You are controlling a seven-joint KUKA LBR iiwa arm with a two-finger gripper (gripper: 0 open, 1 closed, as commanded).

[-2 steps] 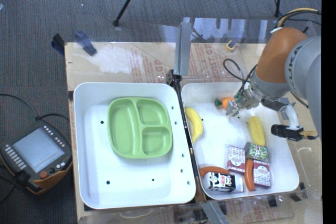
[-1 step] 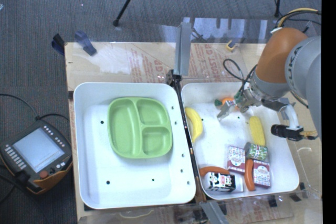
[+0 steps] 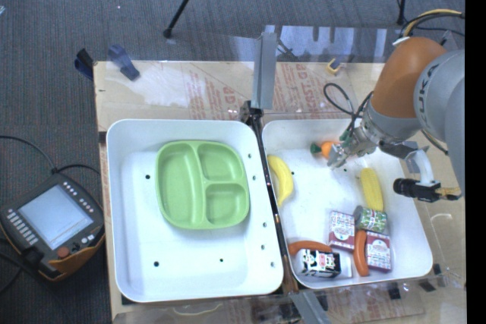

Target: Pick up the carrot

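The left bin [image 3: 129, 163], well away from the claw [image 3: 339, 154], is occupied by a green divided plate [image 3: 203, 184]. In the right bin [image 3: 304, 134], two bananas [image 3: 280, 177] are seen below and to either side of the claw. The carrot [image 3: 326, 149] is seen touching the claw's tip on its left; how far the claw is open, or whether anything is gripped, cannot be told.

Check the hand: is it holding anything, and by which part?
Cannot tell. The hand is down in the right bin, right beside the carrot at its orange end, but the view is too small to show a hold.
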